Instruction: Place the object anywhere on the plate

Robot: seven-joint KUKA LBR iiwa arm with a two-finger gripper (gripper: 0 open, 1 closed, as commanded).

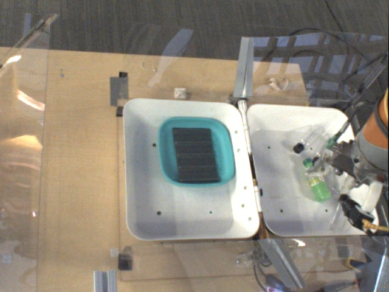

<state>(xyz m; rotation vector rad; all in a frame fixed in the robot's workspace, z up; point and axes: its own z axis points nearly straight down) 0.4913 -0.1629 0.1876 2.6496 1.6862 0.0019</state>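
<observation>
A pale wooden desk (73,181) carries two shallow white bins side by side, their rounded rims nearly touching at the middle. The left bin (146,212) holds a teal plate (226,151), a rounded square with a raised lip and a dark ribbed rectangular inset; bare white floor lies open around it, widest at the near edge. In the right bin (273,212), a small green, translucent plastic object (318,189) lies toward the right wall, well apart from the plate. The gripper (319,166) sits just above it at the arm's grey end; whether its grip is spread or closed cannot be told.
</observation>
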